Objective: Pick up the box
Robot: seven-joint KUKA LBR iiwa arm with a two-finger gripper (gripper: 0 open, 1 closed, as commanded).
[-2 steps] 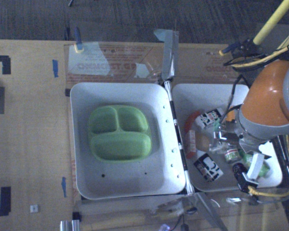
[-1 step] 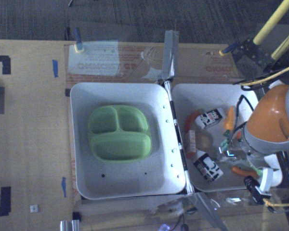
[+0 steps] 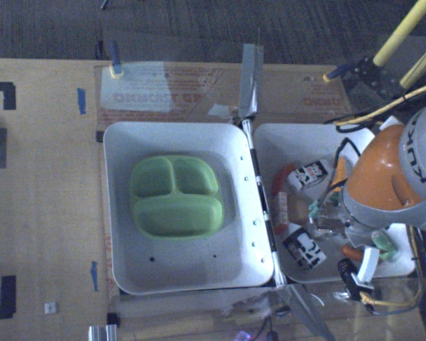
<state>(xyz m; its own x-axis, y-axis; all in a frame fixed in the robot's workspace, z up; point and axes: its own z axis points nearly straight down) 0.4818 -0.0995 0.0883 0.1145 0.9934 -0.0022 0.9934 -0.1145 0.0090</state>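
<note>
A small black-and-white box (image 3: 304, 249) lies tilted near the front edge of the right bin (image 3: 270, 144), its printed pattern too small to read. Just beside it, the end effector (image 3: 328, 217) hangs low over the bin's clutter, below the arm's orange band (image 3: 380, 172); whether it is spread or pressed together cannot be told from this slanted view. The arm (image 3: 419, 162) reaches in from the right, wrist bent down into the bin, with black lettering on its grey casing cut off at the frame's edge. A second, white-and-black box (image 3: 309, 174) rests farther back in the same bin. In the left bin (image 3: 117, 212), a green divided tray (image 3: 176, 195) sits alone. Beyond the bins, faint reversed red lettering shows on the bench (image 3: 42, 190).
</note>
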